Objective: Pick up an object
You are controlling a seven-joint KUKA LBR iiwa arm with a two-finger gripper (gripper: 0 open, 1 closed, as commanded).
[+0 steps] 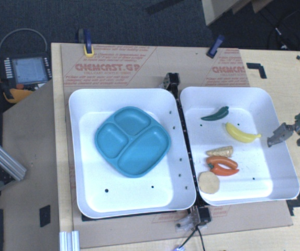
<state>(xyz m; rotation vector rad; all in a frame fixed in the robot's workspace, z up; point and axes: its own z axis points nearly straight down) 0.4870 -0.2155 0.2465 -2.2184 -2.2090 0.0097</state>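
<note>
The right bin (254,101) holds several toy foods. A dark green chili (215,114) lies near the back, with a yellow banana (241,133) just in front of it. Further forward are a tan root (220,151), an orange-red carrot (223,166) and a round beige piece (209,182). My gripper (278,135) comes in over the right rim of this bin, to the right of the banana and apart from it. Nothing shows in its grasp.
The left bin (87,114) carries a blue divided plate (133,140) in its middle. A black divider (183,135) runs between the two bins. A teach pendant (28,70) sits off the bench at the far left.
</note>
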